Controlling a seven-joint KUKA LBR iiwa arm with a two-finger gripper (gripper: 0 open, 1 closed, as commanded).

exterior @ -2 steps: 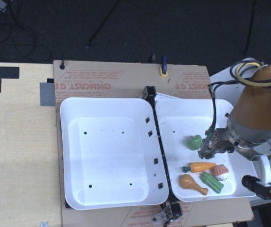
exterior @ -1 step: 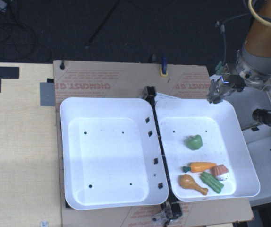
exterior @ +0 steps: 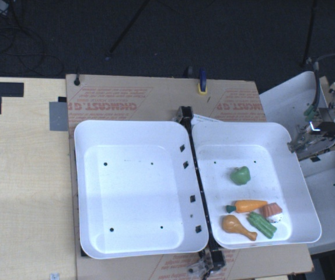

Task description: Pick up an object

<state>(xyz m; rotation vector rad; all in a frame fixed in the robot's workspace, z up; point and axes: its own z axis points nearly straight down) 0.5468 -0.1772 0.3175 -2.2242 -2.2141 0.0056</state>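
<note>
Grey tool [exterior: 313, 137] at right edge, partly cut off | grip unreadable

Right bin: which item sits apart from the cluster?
The round green item, alone toward the bin's middle; the orange carrot and the rest bunch near the front edge.

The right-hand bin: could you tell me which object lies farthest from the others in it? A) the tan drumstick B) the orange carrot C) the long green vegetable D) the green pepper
D: the green pepper sits alone toward the middle of the right-hand bin, while the orange carrot, tan drumstick and long green vegetable cluster near its front edge.
</note>
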